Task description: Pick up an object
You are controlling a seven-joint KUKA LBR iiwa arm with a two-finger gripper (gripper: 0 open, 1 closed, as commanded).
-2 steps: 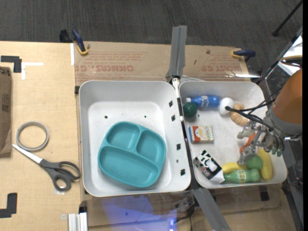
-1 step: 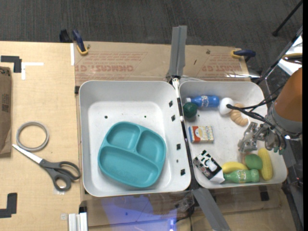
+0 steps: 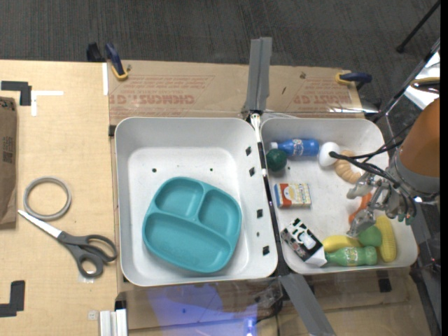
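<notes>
My gripper [image 3: 362, 218] hangs low over the right part of the right bin [image 3: 318, 128], at the end of the grey arm with the orange band [image 3: 427, 142]. It is just above a green and yellow corn cob [image 3: 385, 238] and a yellow fruit [image 3: 339, 243]. A small orange piece [image 3: 358, 200] lies right beside it, partly hidden. A green bottle [image 3: 353, 256] lies along the bin's front wall. Farther back lie a blue bottle [image 3: 297, 148], a dark green ball [image 3: 277, 159], a white object [image 3: 327, 154] and a tan pastry [image 3: 347, 171].
A red and white box [image 3: 292, 195] and a black and white box [image 3: 302, 241] lie in the right bin's left half. The left bin [image 3: 140, 145] holds a teal divided plate [image 3: 192, 222]. Scissors [image 3: 77, 245] and a tape roll [image 3: 47, 197] lie on the bench at left.
</notes>
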